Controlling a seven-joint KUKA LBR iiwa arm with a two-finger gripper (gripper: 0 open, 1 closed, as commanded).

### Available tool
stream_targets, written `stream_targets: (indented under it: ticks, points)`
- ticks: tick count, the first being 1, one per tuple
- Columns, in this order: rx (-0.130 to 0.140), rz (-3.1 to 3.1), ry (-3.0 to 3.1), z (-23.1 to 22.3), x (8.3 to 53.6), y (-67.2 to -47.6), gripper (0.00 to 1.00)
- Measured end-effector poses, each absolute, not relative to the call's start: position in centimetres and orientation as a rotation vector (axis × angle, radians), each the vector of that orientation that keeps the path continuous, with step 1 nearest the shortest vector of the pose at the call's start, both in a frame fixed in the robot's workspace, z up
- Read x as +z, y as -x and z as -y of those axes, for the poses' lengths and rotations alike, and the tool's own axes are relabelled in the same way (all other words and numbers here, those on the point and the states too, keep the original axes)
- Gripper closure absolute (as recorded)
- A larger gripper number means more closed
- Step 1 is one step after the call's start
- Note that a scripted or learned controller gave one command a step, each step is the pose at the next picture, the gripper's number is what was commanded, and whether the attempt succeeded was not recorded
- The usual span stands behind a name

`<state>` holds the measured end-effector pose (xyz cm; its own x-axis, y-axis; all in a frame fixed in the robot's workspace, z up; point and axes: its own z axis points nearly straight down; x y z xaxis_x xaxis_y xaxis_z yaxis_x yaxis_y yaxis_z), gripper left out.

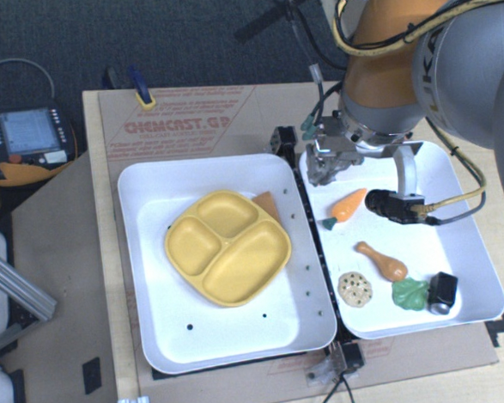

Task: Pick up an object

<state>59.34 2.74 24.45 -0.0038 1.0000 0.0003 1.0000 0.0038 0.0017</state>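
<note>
The toy carrot (350, 206) lies in the right bin (472, 250), likely the target since the gripper (323, 170) hangs just above-left of it; whether its fingers are apart, I cannot tell. Below the carrot: drumstick (382, 260), cookie (354, 289), green piece (409, 294). Left of it, the left bin (143, 247) holds a yellow divided plate (228, 246).

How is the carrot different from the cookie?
The carrot is orange with a green tip; the cookie is pale tan with dark specks. The carrot is long and tapered, lying at a slant; the cookie is round and flat. The carrot sits near the top of the right bin, close under the gripper; the cookie sits near the bin's bottom left corner. Both are toy foods lying loose in the same bin.
</note>
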Motion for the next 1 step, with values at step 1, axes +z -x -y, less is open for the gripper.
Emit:
stream_targets:
  ticks: [1]
  points:
    - [0.004,-2.227,-2.214,-7.80,24.23,-60.15,1.00]
